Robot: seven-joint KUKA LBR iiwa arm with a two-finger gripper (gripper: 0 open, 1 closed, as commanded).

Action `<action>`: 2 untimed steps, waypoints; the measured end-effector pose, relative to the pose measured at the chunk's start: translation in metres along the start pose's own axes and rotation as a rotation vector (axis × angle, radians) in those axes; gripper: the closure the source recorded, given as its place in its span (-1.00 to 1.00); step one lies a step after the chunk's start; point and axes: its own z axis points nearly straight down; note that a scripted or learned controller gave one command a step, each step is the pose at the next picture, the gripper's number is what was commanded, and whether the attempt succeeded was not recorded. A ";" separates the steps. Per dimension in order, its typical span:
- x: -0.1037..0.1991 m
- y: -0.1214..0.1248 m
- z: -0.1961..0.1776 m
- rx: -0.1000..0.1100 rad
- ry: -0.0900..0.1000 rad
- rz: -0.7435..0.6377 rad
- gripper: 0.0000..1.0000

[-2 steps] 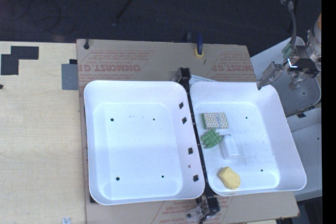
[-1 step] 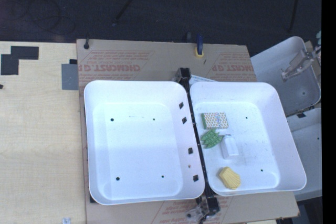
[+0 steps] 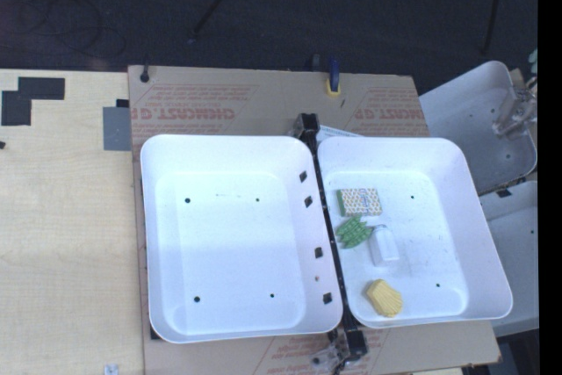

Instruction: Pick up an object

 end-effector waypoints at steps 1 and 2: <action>0.022 0.047 0.024 0.000 0.001 0.003 1.00; 0.032 0.069 -0.005 -0.004 0.000 0.004 1.00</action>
